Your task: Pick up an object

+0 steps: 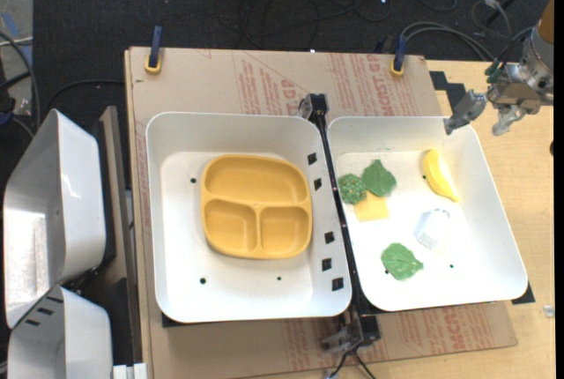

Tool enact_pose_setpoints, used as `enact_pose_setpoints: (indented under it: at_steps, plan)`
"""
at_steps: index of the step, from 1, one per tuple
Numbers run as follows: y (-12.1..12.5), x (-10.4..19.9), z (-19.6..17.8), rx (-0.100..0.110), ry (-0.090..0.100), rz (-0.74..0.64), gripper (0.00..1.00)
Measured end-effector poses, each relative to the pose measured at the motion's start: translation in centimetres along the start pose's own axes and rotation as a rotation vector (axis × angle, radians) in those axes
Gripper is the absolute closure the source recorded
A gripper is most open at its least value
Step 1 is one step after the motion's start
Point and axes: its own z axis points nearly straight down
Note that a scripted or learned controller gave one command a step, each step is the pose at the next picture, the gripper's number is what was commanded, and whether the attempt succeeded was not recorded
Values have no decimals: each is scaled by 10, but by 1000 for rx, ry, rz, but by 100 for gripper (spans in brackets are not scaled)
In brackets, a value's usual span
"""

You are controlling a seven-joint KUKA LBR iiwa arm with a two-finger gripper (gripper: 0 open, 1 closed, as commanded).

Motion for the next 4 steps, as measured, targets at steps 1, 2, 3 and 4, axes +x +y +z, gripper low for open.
enact_pose_setpoints:
  at_steps: [1, 2, 3, 4]
  plan:
    - [2, 1, -8, -12, -2, -4, 0]
    - [3, -2, 54, -9, -2, -1, 0]
    - [2, 7, 102, -10, -2, -5, 0]
    - [0, 14, 161, -9, -1, -5, 0]
